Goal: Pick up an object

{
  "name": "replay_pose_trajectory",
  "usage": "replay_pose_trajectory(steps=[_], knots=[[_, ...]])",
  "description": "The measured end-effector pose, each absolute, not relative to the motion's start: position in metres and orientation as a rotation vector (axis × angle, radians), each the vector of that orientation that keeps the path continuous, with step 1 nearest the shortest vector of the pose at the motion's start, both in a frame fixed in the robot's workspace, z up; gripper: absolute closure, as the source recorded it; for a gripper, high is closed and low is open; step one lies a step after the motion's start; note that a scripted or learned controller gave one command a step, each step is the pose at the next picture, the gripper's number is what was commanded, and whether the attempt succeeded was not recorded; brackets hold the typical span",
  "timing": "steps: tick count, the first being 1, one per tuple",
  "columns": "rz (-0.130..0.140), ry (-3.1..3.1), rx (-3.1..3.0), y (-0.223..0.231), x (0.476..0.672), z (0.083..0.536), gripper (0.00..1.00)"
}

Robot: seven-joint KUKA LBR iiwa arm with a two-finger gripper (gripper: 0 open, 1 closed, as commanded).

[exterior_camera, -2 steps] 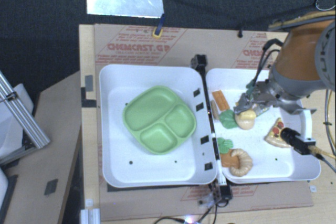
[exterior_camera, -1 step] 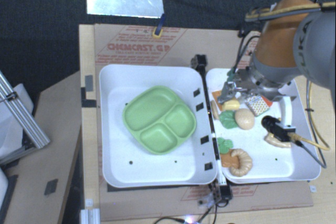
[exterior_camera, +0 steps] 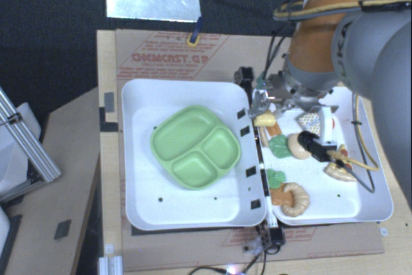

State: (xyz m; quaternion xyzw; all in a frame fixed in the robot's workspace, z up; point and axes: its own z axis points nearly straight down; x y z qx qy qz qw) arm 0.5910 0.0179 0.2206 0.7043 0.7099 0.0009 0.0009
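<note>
My gripper (exterior_camera: 260,102) hangs low over the far left corner of the right bin (exterior_camera: 373,203), close to the wall between the bins. Just below it lies a small yellow toy piece (exterior_camera: 264,119); I cannot tell whether it is touching the gripper or held. An orange piece (exterior_camera: 275,131) lies next to the yellow one. Nearby are a green leafy piece (exterior_camera: 279,147) and a tan ring-shaped bun (exterior_camera: 296,145). A croissant (exterior_camera: 294,198) and a small green piece (exterior_camera: 275,178) lie nearer the front.
The left bin (exterior_camera: 138,203) holds a light green divided plate (exterior_camera: 196,147). A blue-patterned piece (exterior_camera: 309,120), a white and red item (exterior_camera: 329,126) and a tan piece (exterior_camera: 340,171) lie under the arm on the right. Cardboard (exterior_camera: 167,55) lies behind the bins.
</note>
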Motion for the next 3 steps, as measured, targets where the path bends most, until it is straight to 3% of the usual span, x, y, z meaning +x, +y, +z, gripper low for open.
replay_pose_trajectory(steps=[1,3], knots=[[0.005,2.229,2.212,0.048,0.619,0.216,1.0],[0.002,2.224,2.216,0.053,0.625,0.233,1.0]])
